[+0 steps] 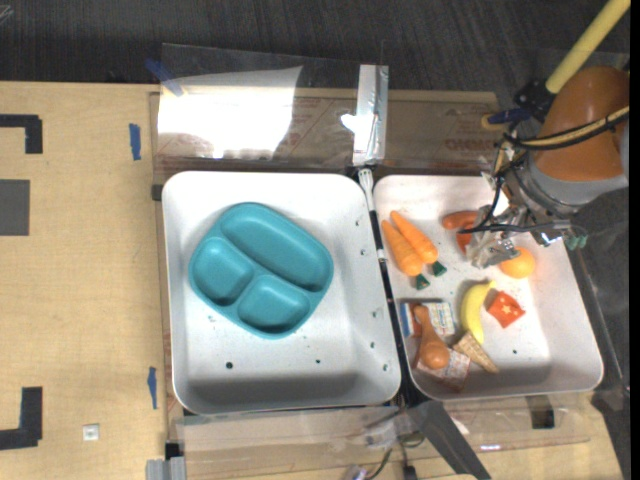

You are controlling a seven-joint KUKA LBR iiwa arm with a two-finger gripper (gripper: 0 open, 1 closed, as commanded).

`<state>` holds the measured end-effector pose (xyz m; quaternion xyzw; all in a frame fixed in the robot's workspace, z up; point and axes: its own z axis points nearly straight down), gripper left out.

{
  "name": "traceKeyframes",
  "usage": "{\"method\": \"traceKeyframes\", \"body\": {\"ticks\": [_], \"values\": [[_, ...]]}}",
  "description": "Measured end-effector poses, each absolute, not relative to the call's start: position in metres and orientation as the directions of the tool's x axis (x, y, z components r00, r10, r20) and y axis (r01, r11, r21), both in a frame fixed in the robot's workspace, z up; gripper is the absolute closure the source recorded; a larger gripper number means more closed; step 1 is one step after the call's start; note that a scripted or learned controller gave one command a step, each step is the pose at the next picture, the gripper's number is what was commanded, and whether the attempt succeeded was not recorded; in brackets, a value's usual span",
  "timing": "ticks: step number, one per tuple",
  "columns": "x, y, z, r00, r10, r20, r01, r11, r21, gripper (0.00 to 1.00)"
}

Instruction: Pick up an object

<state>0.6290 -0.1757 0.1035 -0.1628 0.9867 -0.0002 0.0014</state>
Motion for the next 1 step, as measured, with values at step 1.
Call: {"method": "traceKeyframes", "body": {"ticks": [1], "values": [[0.6308,-0.1733,0.1055,-0.946,-0.324,-0.006,-0.324,0.946,-0.002,0.00]]}}
